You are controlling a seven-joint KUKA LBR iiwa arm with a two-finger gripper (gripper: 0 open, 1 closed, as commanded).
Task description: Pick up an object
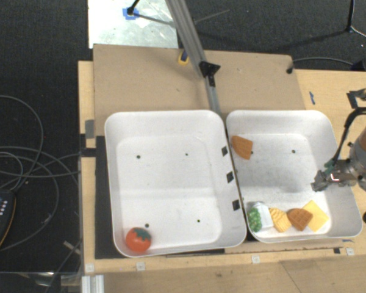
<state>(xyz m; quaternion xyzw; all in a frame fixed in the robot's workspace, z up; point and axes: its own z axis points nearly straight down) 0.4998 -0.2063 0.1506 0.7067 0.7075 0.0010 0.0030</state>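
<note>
Nearest sat a round red toy tomato (138, 240) in the left white bin (165, 122); the gripper (324, 180) hovered over the right white bin (280, 122), probably approaching its food pieces.

Two white bins (171, 127); red tomato (138, 240) with green stalk; orange wedge (242, 146); green-and-white packet (258, 217); yellow block (317, 215); brown piece (299, 218); tan desk (250, 78).

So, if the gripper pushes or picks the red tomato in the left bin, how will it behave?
The tomato looks round and smooth, so it would probably roll when pushed and may slip from two fingers. It lies in the corner of the left bin, so the walls could stop it rolling. It is likely a light toy.
</note>
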